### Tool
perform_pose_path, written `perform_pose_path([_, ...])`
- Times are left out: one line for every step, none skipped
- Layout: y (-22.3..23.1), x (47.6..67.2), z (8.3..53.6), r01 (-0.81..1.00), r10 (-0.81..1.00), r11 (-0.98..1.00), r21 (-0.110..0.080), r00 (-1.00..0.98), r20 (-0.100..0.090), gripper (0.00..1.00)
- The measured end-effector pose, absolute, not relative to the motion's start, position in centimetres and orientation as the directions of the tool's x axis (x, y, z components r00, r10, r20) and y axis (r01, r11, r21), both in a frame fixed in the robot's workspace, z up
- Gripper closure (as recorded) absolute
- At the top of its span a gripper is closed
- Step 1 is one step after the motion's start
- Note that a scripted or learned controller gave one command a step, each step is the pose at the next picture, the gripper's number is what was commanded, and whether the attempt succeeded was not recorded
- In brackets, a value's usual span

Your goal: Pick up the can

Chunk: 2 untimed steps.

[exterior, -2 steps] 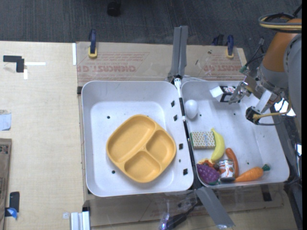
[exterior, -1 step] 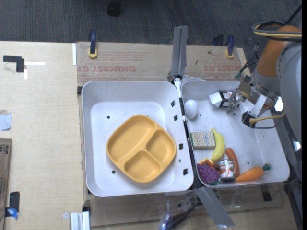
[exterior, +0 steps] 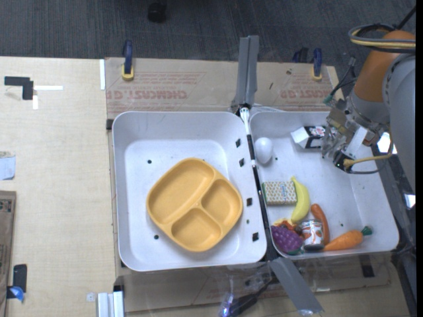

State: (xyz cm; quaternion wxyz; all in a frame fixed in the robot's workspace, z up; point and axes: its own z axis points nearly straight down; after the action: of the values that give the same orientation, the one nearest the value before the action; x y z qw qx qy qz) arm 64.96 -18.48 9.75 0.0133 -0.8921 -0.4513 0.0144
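— Scanning left to right: yellow tray (exterior: pixel 194 205) in the left bin (exterior: pixel 125 177); right bin (exterior: pixel 377 207) has the clutter. Where's the can?

— I put the can (exterior: pixel 312 234) at the near edge of the right bin, upright, wedged between grapes (exterior: pixel 287 236) and carrot (exterior: pixel 346 240), sausage (exterior: pixel 320 218) touching behind.

— And the gripper?

— My gripper (exterior: pixel 337 152) hangs over the far right part of that bin. The can lies nearer and slightly left of it. Grip state: can't tell.

Can (exterior: pixel 312 234) hemmed by grapes (exterior: pixel 286 235), sausage (exterior: pixel 320 218), carrot (exterior: pixel 345 240); top open.
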Motion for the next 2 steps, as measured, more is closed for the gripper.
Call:
perform_pose_path([-14.97,65.89,20.13,0.705,0.705,-0.710,0.000,0.710,-0.002,1.00])
perform_pose_path([-14.99,65.86,20.04,0.705,0.705,-0.709,-0.001,0.709,-0.003,0.00])
